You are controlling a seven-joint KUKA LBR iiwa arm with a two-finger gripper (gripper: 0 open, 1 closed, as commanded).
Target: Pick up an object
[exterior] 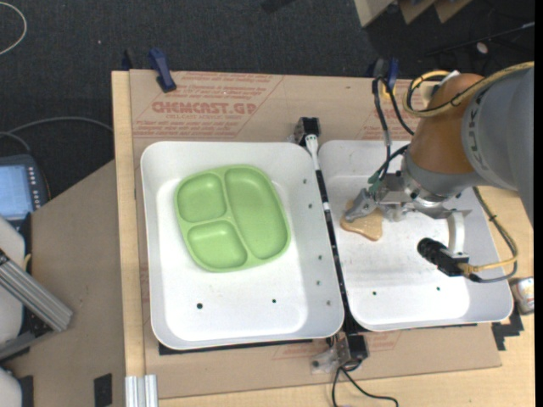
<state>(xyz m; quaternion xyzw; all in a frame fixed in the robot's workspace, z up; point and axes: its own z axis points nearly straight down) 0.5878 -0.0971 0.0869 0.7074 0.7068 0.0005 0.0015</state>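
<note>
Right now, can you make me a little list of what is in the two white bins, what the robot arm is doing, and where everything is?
left bin: shallow white bin holding a light green plastic plate with three compartments
right bin: shallow white bin holding a small tan flat object
tan object position: near the right bin's left wall, apart from the green plate
gripper: two-finger gripper low over the tan object, at its upper edge
arm: grey with an orange band, reaching in from the right
grasp: cannot tell
</note>
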